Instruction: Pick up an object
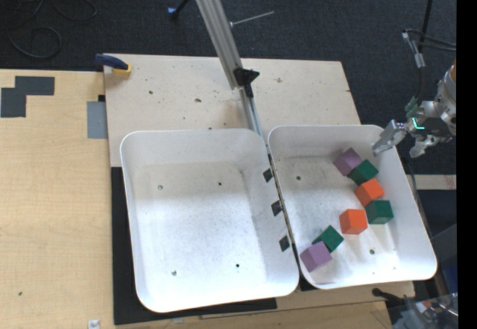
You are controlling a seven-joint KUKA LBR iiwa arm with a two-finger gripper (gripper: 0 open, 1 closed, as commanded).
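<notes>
Hovering over the right bin's point(417, 204) far corner, the gripper point(405, 139), fingers apart, sits just beyond the purple block point(346, 161).

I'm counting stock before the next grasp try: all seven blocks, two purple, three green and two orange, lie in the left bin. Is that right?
The bin is wrong. The camera view shows the seven blocks, two purple, three green and two orange, lying in the right bin, not the left bin. The counts and colours stand.
</notes>
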